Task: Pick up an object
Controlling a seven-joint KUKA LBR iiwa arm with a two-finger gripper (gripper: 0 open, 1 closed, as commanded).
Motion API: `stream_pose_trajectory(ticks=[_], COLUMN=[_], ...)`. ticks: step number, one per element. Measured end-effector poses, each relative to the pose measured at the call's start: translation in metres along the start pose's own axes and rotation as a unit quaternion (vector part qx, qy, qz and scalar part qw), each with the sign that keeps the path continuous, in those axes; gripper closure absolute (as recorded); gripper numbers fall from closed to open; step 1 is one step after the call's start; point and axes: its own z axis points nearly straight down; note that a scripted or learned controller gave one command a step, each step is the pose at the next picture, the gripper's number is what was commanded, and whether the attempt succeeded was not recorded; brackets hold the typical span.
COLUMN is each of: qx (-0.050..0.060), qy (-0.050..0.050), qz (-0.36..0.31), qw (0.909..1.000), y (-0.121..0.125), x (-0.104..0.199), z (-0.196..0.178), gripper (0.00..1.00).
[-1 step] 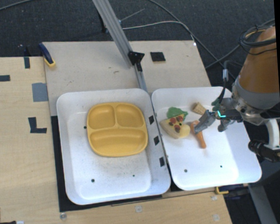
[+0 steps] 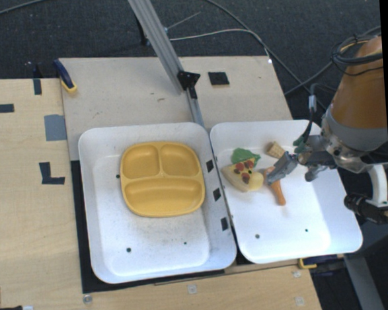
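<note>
Wooden bench (image 2: 24, 196), light tan, with dark tape marks along its left part; dark carpet-like floor (image 2: 270, 13) behind it. A paler board (image 2: 130, 89) lies under the bins, a blue-and-yellow clamp (image 2: 64, 76) at its upper left corner. A grey metal pole (image 2: 163, 44) slants down from the top and ends between the bins. Thin cables (image 2: 238, 32) curve across the floor at top

Two white bins, side by side, touching along the middle. Left bin (image 2: 154, 253): one yellow plate (image 2: 162, 178), three compartments, flat, in the upper middle. Nothing else in it but a few dark specks

Right bin (image 2: 318, 228): four small items, all clustered in the upper left part. One green piece (image 2: 244, 155) on top, one pale yellow food toy (image 2: 243, 177) with red dots just below and touching it, one tan block (image 2: 274, 150) to the right near the back rim, one orange stick (image 2: 278, 193) lower, slanted, lying flat

One arm (image 2: 363, 106), grey with orange band, enters from the right over the right bin. Gripper (image 2: 281, 168) is low by the cluster, between tan block and orange stick, tip just beside the food toy. Fingers: can't tell if parted or closed, they blur into one dark grey shape. No item seen between them
</note>
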Motion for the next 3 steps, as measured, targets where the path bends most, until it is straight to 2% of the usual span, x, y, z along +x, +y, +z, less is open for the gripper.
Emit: stream_pose_trajectory(ticks=[1,3], qx=[0.003,0.002], qy=[0.000,0.001], qz=[0.000,0.000], qw=[1.0000,1.0000], y=[0.008,0.001], x=[0.003,0.004], z=[0.060,0.178], gripper=[0.00,0.00])
